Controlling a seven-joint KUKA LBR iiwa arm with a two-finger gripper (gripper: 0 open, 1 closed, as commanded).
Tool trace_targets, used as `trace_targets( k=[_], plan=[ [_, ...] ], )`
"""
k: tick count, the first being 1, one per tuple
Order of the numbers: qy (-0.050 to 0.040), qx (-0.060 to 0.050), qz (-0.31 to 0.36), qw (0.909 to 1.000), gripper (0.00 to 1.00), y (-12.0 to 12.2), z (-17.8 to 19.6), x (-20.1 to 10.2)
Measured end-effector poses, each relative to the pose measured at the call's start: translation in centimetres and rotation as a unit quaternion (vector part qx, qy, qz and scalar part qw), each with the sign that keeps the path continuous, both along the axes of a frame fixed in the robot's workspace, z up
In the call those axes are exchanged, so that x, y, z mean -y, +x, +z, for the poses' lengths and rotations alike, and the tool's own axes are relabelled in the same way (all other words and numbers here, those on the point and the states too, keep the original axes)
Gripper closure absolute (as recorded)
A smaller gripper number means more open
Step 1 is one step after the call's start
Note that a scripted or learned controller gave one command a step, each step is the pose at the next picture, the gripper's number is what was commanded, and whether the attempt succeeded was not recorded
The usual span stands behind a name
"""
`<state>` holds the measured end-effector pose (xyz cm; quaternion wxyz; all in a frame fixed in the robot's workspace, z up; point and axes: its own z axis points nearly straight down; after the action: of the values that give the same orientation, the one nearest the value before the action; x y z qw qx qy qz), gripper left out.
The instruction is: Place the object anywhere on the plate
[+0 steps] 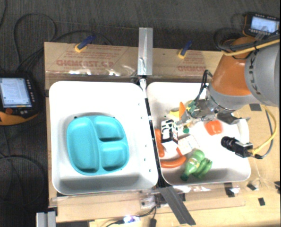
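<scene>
plate, turquoise, sits in my left bin; gripper hangs over clutter rightward, finger state i cannot tell.

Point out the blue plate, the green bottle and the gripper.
Blue plate (83,148): camera view, on its large left compartment.
Green bottle (196,164): camera view, on the middle of its body.
Gripper (182,125): camera view, at its fingertips over the right bin.

A handheld screen pendant lies left of the bench; blue and yellow clamps grip the cardboard backing.
</scene>
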<state>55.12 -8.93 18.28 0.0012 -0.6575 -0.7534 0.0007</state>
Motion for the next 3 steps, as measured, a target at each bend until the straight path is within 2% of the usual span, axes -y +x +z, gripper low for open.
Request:
trace_targets(
  k=[1, 2, 3],
  plan=[
    [-0.0006, 0.000, 0.020, 0.9998, 1.00, 2.0, 0.0, -8.7],
    [-0.0007, 0.000, 0.054, 0.9985, 1.00, -1.5, 4.4, -19.4],
    [-0.0010, -0.001, 0.135, 0.9908, 1.00, -0.5, -1.5, -22.0]
  ],
)
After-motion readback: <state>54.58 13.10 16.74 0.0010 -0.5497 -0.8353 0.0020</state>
